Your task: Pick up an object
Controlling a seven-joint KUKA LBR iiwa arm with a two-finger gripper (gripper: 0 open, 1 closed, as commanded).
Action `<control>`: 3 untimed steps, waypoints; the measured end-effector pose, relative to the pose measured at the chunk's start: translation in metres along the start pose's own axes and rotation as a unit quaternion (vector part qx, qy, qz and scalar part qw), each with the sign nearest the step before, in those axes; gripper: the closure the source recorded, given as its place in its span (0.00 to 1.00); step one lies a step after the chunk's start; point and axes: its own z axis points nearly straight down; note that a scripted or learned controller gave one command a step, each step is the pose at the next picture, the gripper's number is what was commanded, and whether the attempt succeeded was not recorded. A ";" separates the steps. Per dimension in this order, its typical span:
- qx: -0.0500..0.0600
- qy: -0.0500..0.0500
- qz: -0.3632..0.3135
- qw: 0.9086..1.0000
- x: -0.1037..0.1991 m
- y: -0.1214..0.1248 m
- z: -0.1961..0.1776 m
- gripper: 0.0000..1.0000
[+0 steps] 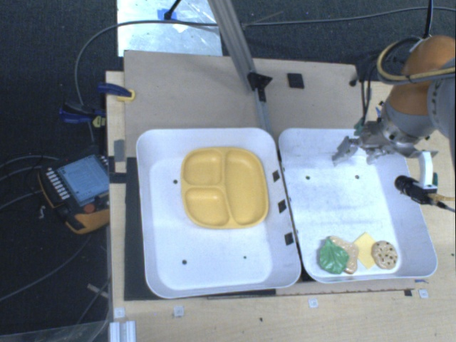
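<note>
Tool point(347, 150) over right bin's point(313, 212) far side, toy food point(356, 254) well apart, near edge

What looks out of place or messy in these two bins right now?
Nothing is spilled or broken. The yellow divided plate sits slightly turned in the left bin. In the right bin, the green leafy piece, yellow wedge and round cookie are crowded together in the near corner, touching or overlapping. The gripper hangs over that bin's far edge.

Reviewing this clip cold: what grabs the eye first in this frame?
The yellow divided plate sits alone in the left bin. A small cluster lies at the right bin's near edge: green leaf toy, yellow cheese slice, cookie. The gripper hovers over that bin's far side.
</note>
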 end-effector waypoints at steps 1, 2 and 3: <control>-0.001 0.000 0.000 1.000 0.000 0.000 0.052 0.00; -0.004 -0.001 -0.002 1.000 0.000 0.002 0.037 1.00; -0.004 0.000 -0.001 1.000 0.009 -0.001 -0.014 1.00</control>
